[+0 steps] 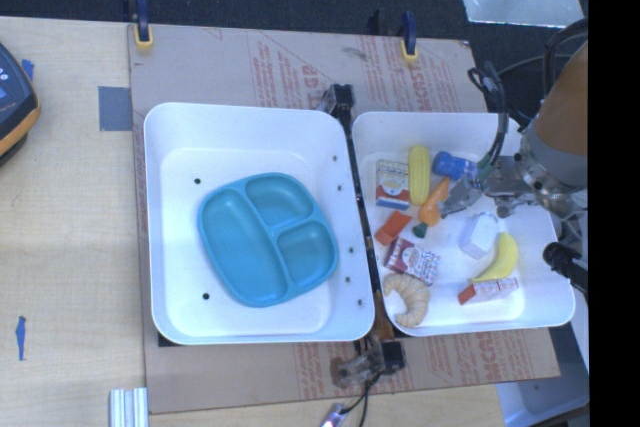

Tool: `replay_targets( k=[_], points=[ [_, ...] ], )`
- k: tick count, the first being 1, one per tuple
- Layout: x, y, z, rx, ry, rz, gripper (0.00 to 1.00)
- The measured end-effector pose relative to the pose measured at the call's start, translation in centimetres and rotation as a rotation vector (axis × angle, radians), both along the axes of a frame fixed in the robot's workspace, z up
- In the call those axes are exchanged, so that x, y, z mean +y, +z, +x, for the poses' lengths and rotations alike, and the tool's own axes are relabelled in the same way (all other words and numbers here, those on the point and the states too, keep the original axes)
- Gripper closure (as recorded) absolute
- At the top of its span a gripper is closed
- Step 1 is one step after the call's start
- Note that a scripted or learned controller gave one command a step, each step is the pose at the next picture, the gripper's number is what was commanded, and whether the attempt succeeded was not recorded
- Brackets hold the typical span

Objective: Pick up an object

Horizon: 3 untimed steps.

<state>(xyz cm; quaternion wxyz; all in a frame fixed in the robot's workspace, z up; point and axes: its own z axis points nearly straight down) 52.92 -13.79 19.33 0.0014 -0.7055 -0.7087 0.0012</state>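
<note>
The right bin (540,315) holds several toy foods. A yellow corn cob (418,172) stands beside a blue block (451,164) and an orange carrot (432,205). A banana (501,257), a white block (477,236), a croissant (408,298), a red packet (412,261) and a red-and-white tube (489,290) lie nearer the front. My gripper (478,199) hangs over the bin's middle right, just above the white block and right of the carrot. Nothing shows in its grasp.
The left bin (170,315) carries a blue divided plate (268,237). A red-and-white carton (392,183) and an orange block (393,225) lie by the right bin's left wall. Clamps and cables sit between the bins. A device (12,100) rests at the far left.
</note>
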Motion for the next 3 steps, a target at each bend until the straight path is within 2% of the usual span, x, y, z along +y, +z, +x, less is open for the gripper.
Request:
replay_targets(
  k=[1, 2, 3],
  points=[
    [2.2, -9.8, 5.6, -0.008, 0.0, -0.002, 0.0],
    [2.2, -8.7, 5.7, -0.008, 0.004, -0.002, 1.0],
    [9.9, -0.1, 6.4, -0.002, 0.001, 0.001, 1.0]
  ],
)
